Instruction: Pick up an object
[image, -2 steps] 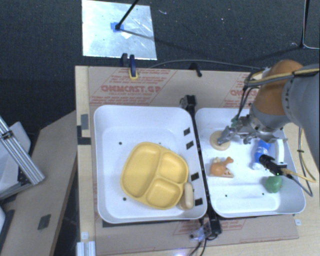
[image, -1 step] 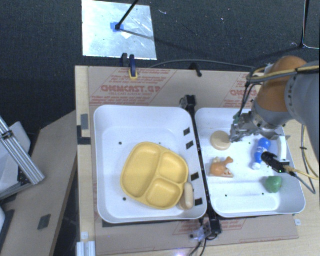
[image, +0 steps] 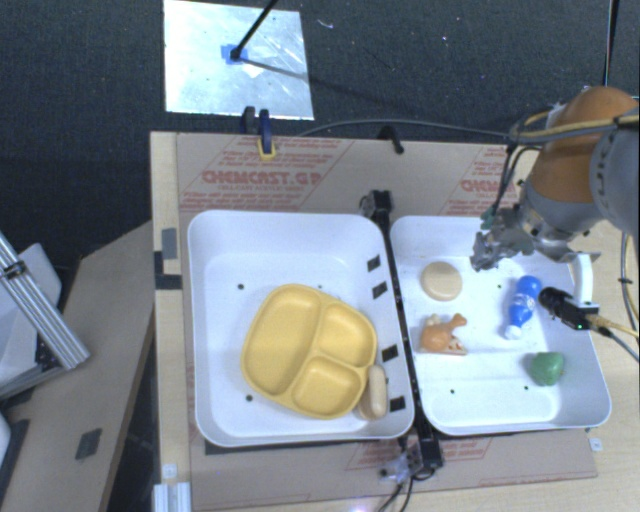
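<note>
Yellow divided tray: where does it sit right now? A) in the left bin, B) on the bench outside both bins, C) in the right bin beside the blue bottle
A: the yellow divided tray lies inside the left bin, with a small tan piece against its lower right edge.

Cardboard sheet (image: 300, 165) under both bins on worktop (image: 120, 330); reflective foil-like square (image: 238, 60) behind; aluminium extrusion (image: 35, 305) at left edge.

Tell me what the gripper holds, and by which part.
Nothing shows between the fingers of the gripper. It hovers over the right bin, up and right of the round beige disc, touching none of the objects.
</note>
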